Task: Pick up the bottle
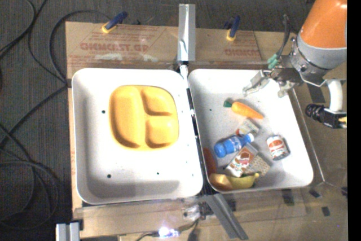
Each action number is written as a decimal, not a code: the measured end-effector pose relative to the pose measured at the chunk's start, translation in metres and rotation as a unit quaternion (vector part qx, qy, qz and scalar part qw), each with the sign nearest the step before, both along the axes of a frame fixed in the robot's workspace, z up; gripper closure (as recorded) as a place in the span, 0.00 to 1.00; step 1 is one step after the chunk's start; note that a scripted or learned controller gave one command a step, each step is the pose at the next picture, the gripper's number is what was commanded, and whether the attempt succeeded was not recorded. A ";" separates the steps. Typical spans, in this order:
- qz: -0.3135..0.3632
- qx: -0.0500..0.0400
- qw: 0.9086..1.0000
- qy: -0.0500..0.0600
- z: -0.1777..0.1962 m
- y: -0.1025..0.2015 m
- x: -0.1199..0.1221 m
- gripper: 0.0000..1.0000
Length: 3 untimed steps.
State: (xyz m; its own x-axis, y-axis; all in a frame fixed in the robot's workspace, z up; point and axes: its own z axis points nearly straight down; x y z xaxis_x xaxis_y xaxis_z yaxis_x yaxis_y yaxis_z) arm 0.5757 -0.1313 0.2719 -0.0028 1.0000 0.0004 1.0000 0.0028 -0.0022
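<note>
The gripper (pixel 260 83) hangs over the upper part of the right bin (pixel 293 121), jaws spread apart with nothing between them. The bottle (pixel 232 144), clear with a blue cap, lies on its side in the lower part of the same bin, well apart from the gripper. A toy carrot (pixel 246 109) lies between them. A small can (pixel 277 147) rests just right of the bottle. The left bin (pixel 90 178) holds a yellow divided tray (pixel 144 117).
</note>
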 end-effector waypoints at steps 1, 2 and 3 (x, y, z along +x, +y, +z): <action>0.046 0.001 0.999 0.001 -0.134 -0.014 -0.093 0.00; 0.134 -0.002 0.991 -0.003 -0.183 0.021 -0.064 0.00; 0.134 -0.001 0.991 -0.007 -0.173 0.021 -0.061 1.00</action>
